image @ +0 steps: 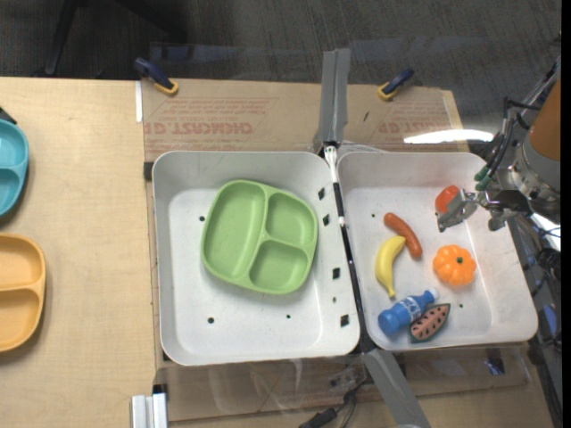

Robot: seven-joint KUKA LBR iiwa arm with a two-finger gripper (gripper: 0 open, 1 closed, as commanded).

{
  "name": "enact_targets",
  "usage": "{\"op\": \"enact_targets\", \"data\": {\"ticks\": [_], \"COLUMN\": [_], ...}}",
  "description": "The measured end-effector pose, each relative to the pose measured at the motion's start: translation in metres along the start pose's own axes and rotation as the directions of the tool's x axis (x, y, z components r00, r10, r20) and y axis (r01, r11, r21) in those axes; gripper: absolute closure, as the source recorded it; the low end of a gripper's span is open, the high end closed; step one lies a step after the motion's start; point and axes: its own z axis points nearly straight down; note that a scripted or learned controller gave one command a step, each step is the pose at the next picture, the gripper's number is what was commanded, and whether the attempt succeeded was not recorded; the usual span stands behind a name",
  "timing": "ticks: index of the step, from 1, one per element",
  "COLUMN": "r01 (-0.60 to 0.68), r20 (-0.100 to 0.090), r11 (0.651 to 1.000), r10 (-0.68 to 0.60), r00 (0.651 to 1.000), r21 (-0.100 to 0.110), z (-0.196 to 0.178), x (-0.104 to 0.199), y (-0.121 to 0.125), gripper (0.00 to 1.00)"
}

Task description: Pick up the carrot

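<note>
Two plates sit at the far left of the tabletop, a teal plate above an orange plate, both cut off by the frame edge. Next comes the left bin, holding a green divided plate. The right bin carries the toys: a sausage lying aslant, a banana just below it, a blue bottle touching a watermelon slice, and a small pumpkin.

At the upper right of that bin lies an orange-red piece that I take to be the carrot; it is partly covered by the pincer, so its full shape and length are hard to read. Whether the pincer is apart, together or clamped on it I cannot tell: the parts blur into cabling and the dark wrist. The arm is cropped at the right.

To do this step well, the pincer should settle squarely across the carrot's narrow width, low enough to catch its body rather than skim its top, then squeeze before any lift. The bin's back wall is near, so a straight vertical lift looks safer than a drag, and the pumpkin below should be left undisturbed.
</note>
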Motion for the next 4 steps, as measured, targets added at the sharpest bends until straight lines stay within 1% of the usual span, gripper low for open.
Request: {"op": "enact_targets", "data": {"ticks": [1, 2, 3, 4], "r01": [-0.012, -0.132, -0.299, -0.609], "r20": [0.004, -0.004, -0.031, -0.055], "r11": [1.000, 0.990, 0.953, 0.792], "r10": [0.013, 0.132, 0.298, 0.607], "r00": [1.000, 0.991, 0.954, 0.793], "r21": [-0.026, -0.042, -0.046, -0.033], "z": [0.139, 0.144, 0.141, 0.136], "x": [0.011, -0.018, -0.032, -0.043], "y": [-0.002, -0.009, -0.001, 0.011], "gripper": [0.00, 0.00, 0.00, 0.00]}}
